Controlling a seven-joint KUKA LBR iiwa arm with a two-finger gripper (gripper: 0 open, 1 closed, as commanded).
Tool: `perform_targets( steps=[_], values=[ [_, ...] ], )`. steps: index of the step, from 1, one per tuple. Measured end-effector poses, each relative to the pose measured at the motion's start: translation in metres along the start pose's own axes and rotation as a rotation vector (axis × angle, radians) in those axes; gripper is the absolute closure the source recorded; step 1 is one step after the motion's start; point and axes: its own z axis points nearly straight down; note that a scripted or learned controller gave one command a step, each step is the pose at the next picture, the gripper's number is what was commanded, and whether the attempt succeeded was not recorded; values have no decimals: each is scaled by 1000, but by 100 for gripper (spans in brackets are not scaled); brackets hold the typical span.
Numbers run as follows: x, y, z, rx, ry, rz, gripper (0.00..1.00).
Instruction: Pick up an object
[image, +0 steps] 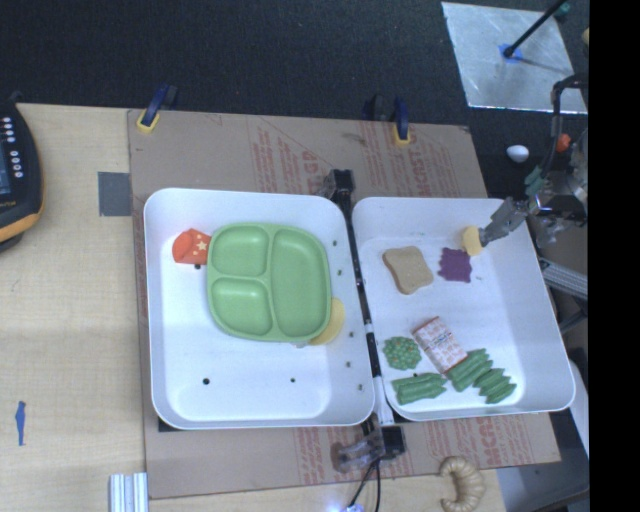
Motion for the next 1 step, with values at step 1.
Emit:
perform_targets(
  steps=[1],
  values=[
    [-22,52,120,3,-1,-3,0]
  ],
)
